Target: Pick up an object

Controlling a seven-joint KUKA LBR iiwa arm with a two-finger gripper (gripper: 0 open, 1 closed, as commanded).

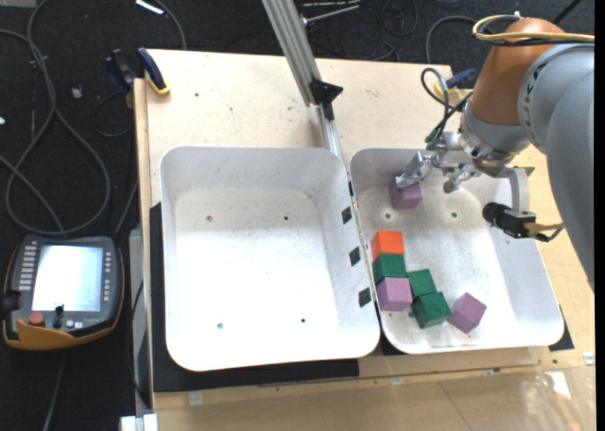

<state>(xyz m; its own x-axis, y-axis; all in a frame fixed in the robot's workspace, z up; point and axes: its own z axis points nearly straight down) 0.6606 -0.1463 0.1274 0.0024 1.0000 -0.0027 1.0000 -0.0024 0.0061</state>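
Observation:
My gripper point(433, 175) hangs over the far part of the right bin point(515, 273), its fingers point(413, 174) spread apart with nothing between them. A purple cube point(406, 195) lies on the bin floor just below and left of the left finger, close to it but not gripped. Nearer the front of the same bin sits a cluster: an orange cube point(388, 243), a dark green cube point(388, 266), a second purple cube point(394, 292), two more green cubes point(422, 283) point(432, 308) and a tilted purple cube point(467, 312).
The left bin point(189, 231) stands beside the right one, divided from it by their touching rims. A slanted metal rail point(288, 27) runs down to the bins' far junction. A teach pendant point(61, 287) lies on the floor at left. Cables trail near the wrist.

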